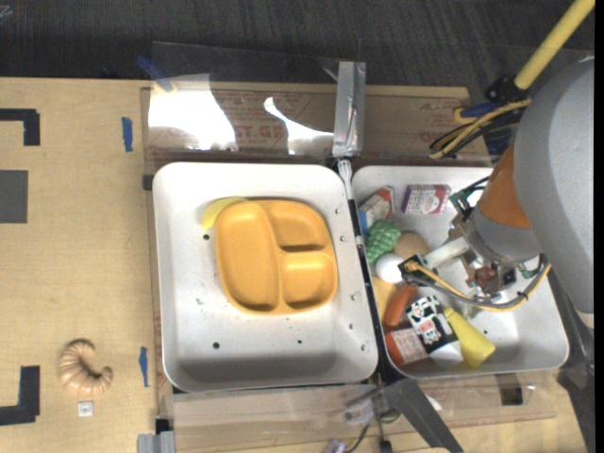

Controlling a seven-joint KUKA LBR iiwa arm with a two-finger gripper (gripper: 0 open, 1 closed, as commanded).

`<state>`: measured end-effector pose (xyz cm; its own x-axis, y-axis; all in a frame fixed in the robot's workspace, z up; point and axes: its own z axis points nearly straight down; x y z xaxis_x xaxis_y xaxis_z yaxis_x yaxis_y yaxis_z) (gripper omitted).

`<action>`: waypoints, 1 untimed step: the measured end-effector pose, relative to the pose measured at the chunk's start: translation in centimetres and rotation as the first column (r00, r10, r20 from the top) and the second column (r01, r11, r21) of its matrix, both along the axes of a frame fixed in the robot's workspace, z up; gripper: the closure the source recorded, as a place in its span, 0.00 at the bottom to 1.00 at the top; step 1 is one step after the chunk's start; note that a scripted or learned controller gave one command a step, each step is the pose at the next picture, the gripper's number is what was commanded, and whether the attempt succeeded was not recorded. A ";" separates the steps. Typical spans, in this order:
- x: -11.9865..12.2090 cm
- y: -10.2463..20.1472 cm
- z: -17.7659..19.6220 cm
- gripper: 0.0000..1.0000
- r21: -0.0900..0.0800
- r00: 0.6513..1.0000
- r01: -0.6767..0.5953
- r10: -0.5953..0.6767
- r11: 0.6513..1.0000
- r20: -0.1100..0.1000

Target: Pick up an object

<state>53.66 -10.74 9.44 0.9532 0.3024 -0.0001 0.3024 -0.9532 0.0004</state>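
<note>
The grey arm (pixel 566 187) runs off the right edge and covers part of the right bin (pixel 528 345) beside the gripper (pixel 477 274). Far to the gripper's left, a yellow thing (pixel 215 211) is mostly hidden under the orange tray (pixel 274 253). Down-left of the gripper, a red item (pixel 404 347) lies partly beneath a black-and-white pack (pixel 427 321). The print on the small box (pixel 427 198) up-left is too small to read.
</note>
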 end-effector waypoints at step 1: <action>7.6 3.4 9.4 0.00 0.003 1.000 0.008 -0.008 1.000 0.005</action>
<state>61.28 -7.37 18.81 0.9557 0.2943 0.0053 0.2943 -0.9557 -0.0010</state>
